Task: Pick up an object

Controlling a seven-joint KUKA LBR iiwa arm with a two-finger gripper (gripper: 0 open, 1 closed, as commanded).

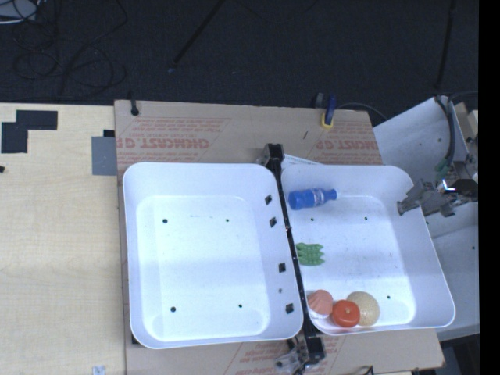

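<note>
With the claw [418, 199] at the right bin's [422, 248] far right rim, its spread impossible to tell, the blue bottle [312, 198] lying isolated at far left suits a centred, crosswise grasp.

Two bins sit side by side on the surface [55, 233], touching along their inner walls. In the right bin [426, 283], a bottle [312, 198] lies on its side near the far left corner. A small pod-shaped item [309, 254] lies nearer, beside the left wall. Three round items [344, 308] cluster at the near edge, touching one another. The left bin [144, 186] lies beside it.
</note>
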